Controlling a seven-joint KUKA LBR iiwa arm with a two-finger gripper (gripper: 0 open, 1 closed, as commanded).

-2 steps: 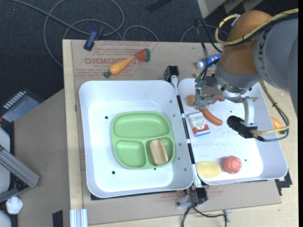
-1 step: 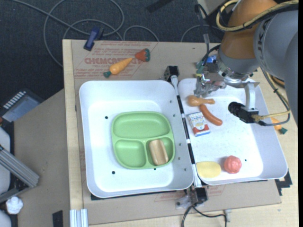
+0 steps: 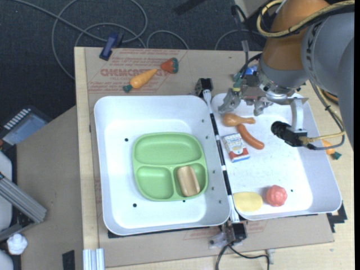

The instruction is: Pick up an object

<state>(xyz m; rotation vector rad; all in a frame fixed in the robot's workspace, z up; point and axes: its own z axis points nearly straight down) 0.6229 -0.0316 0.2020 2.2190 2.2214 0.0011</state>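
Note:
My gripper (image 3: 245, 102) hangs over the far left corner of the right bin (image 3: 315, 167), its two grey fingers (image 3: 229, 101) spread open. Just in front of the fingertips lies a tan toy drumstick (image 3: 238, 118); I cannot tell whether they touch it. Beside the drumstick an orange sausage (image 3: 251, 136) lies at a slant. A small white and red carton (image 3: 237, 147) sits close to the bin's left wall. At the near edge rest a pale yellow piece (image 3: 248, 201) and a pink ball-like piece (image 3: 276, 195).
The left bin (image 3: 112, 151) holds a green divided plate (image 3: 166, 151) with a bread roll (image 3: 188, 180) in its near right section. A toy carrot (image 3: 143, 78) and a red piece (image 3: 170, 66) lie on the cardboard behind the bins. A black fitting (image 3: 286, 133) hangs off the wrist.

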